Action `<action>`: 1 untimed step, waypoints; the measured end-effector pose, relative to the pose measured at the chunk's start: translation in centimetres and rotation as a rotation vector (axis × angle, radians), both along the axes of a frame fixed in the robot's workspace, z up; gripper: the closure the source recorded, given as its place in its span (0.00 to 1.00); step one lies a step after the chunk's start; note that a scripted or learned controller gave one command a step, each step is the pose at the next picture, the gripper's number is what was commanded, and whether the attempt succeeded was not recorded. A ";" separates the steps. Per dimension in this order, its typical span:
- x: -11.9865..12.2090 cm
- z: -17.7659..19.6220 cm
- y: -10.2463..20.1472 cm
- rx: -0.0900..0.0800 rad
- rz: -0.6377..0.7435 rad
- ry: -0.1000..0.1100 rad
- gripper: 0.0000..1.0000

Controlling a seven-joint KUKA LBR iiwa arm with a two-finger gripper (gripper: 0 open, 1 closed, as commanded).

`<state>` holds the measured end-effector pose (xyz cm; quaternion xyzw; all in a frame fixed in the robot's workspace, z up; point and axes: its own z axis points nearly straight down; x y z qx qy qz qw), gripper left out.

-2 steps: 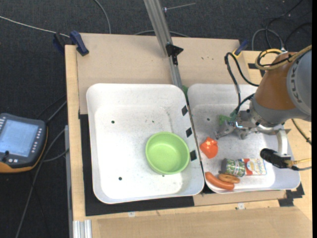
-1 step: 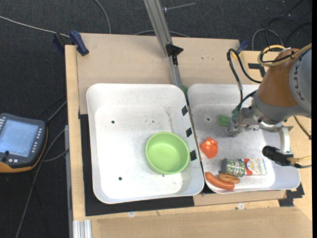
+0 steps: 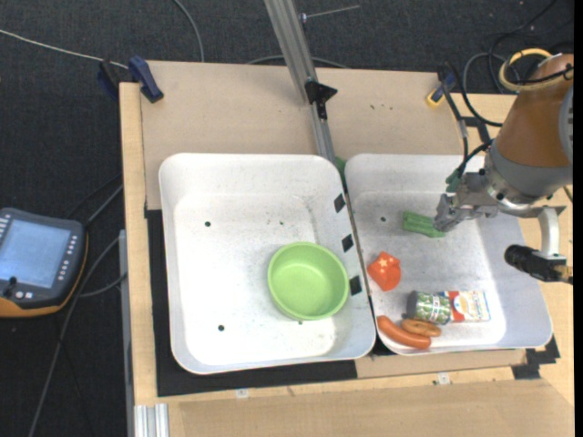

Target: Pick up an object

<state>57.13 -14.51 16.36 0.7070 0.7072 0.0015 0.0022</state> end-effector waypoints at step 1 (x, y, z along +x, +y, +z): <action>-0.5 4.6 0.6 0.000 0.001 0.002 1.00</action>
